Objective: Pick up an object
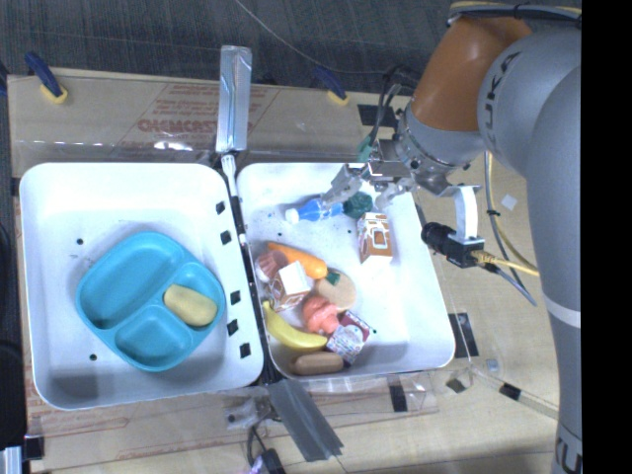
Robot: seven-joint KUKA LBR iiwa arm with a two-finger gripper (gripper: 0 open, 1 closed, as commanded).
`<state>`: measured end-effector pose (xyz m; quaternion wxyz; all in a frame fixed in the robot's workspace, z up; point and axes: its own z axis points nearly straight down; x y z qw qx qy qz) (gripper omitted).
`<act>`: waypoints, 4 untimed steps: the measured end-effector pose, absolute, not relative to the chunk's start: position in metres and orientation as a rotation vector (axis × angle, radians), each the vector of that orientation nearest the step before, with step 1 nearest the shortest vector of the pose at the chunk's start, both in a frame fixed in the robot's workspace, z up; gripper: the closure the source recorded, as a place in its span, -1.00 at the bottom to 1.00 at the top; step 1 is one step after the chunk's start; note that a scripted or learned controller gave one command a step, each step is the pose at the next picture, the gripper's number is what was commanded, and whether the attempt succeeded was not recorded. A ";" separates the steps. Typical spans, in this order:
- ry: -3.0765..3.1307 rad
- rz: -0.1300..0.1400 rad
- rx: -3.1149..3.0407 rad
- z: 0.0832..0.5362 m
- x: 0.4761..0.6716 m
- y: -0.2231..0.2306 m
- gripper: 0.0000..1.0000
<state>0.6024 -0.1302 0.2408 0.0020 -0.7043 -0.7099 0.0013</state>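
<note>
Near edge of right bin (425, 339): a brown sausage (318, 363) lies by the front wall, with a yellow banana (291, 331) just behind it and a small red-and-white packet (347, 340) beside them.
Middle of right bin: a pink piece (318, 313), a white wrapped block (293, 278) and an orange carrot (299, 261) are heaped together, touching one another (too tangled to separate further).
Left bin (59, 363): a blue divided plate (146, 299) holds a yellow potato-like lump (191, 304) in its right compartment.
Farther in right bin: a small brown-and-white carton (376, 238) stands apart from the heap.
Far end: a blue-and-white bottle (314, 209) lies on its side.
Tool (361, 188): hangs just above the bottle's right end, fingers spread, nothing between them.
Surface (494, 363): tan, carrying both bins.
</note>
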 end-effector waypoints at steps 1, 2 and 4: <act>-2.363 0.003 -2.065 0.204 0.589 -0.110 -1.00; -2.286 0.008 -2.156 0.117 0.561 -0.111 -1.00; -1.661 0.003 -2.665 0.127 0.607 -0.152 -1.00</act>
